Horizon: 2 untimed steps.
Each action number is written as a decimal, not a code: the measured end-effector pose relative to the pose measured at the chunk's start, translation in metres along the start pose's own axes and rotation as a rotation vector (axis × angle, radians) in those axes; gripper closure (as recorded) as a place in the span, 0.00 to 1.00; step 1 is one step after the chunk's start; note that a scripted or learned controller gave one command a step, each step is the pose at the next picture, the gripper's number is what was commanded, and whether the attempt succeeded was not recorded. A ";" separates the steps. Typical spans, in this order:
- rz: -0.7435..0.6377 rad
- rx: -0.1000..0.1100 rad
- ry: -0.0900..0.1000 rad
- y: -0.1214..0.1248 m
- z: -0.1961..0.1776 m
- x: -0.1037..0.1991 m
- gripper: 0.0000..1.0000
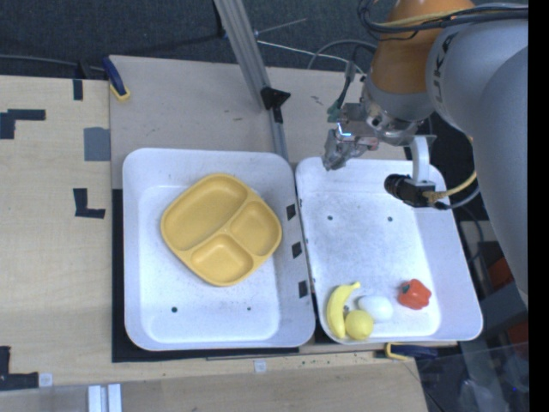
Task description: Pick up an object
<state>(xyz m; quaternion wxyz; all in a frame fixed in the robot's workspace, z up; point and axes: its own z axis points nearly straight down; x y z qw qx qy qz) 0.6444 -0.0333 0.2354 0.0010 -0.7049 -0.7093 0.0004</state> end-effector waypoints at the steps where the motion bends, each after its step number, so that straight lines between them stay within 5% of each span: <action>1: -0.001 0.000 0.001 -0.005 -0.007 0.053 1.00; 2: -0.001 -0.001 0.001 0.001 -0.008 0.103 1.00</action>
